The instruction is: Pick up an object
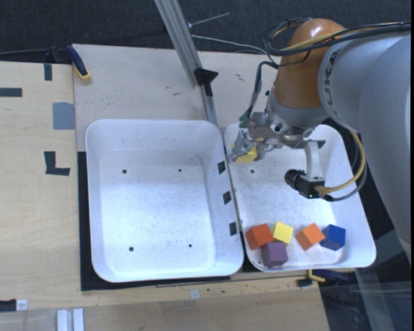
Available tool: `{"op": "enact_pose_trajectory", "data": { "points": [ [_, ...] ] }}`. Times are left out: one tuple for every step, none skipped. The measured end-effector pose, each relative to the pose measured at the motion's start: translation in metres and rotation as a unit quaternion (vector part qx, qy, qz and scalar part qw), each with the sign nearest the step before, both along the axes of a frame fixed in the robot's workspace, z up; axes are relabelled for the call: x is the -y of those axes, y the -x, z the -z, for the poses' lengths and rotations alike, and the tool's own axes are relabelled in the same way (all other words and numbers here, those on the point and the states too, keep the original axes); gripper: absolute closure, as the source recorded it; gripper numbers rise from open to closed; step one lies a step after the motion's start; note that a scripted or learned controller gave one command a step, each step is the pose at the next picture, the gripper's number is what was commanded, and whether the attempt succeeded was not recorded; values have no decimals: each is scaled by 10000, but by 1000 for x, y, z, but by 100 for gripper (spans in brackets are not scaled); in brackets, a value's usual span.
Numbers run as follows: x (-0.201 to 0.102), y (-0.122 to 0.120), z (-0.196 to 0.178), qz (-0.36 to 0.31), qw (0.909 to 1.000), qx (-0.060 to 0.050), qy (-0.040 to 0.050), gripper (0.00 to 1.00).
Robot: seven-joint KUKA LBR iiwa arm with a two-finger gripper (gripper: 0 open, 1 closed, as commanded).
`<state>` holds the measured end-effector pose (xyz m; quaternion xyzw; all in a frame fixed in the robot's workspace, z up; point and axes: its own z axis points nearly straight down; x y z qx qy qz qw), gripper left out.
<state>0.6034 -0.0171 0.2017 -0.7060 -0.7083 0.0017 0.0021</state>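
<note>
You can see a yellow block [246,156] pinched between the fingers of the end effector [248,148], held above the far left corner of the right bin [355,254], close to the wall it shares with the left bin [100,185]. The end effector hangs from the grey arm [362,81], whose orange band [305,64] sits just above the wrist, and a black cable fitting [300,182] dangles beside it over the bin floor. Along the near edge of the right bin you have five more blocks clustered together: an orange-red block [259,235], a second yellow block [283,232], a purple block [274,254], an orange block [309,236] and a blue block [333,236]. Both bins rest side by side on the desk [27,185], and a slanted metal rail [179,36] runs down toward the gap between them.
</note>
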Motion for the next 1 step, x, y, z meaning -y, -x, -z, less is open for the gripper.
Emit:
{"op": "enact_pose_trajectory", "data": {
  "points": [
    [-63, 3, -10, -25, 10000, 16, -8, 100]
  ]
}}
